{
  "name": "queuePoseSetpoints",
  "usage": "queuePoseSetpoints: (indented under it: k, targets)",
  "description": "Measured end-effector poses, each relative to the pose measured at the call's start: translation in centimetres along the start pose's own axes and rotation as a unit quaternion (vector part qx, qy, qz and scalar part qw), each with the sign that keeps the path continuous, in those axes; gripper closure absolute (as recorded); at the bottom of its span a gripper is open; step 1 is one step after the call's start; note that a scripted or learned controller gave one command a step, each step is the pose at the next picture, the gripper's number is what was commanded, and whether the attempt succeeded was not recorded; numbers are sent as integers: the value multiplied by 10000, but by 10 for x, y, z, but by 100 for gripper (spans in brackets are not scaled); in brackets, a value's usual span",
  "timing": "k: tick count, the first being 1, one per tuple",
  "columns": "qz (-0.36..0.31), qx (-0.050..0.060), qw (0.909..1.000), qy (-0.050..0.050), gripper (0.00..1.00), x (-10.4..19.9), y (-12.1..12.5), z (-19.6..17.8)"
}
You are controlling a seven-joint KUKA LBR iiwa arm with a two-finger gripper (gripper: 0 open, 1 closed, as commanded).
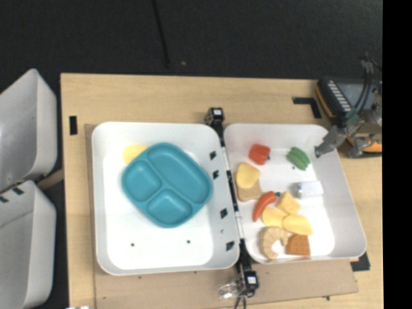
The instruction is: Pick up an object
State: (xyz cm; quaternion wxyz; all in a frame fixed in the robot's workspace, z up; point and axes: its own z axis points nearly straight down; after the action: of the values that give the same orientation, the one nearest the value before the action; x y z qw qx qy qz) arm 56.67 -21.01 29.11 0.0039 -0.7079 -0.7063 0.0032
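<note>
Two shallow white bins sit side by side on the counter (193,98), and from where I stand the pick has barely begun: nothing is lifted, and every toy food piece lies on a bin floor. The gripper (325,145) hangs at the far right rim of the right bin (341,237), near the green piece (298,158) but apart from it, and it carries nothing; whether it is apart or together I cannot tell at this angle. So all of the work is left, I judge: choosing a piece, coming down over it, closing and lifting. Counting the right bin, I make out one red piece (259,152), one green piece, one tan block with a yellow top (247,181), one orange-red carrot-like piece (264,205), one small grey-white item (307,188), about three yellow pieces bunched together (288,216), one pale round piece (273,241) and one brown wedge (298,244); the lower ones touch each other, so that count is rough. The left bin (116,250) holds one blue three-compartment tray (167,184) and one yellow piece (133,152) peeking out at its upper left edge.
</note>
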Motion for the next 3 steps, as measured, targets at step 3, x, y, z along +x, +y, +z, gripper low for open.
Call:
queuePoseSetpoints:
  k: [3]
  targets:
    - [1,-30,10000,-7,0,15,4,110]
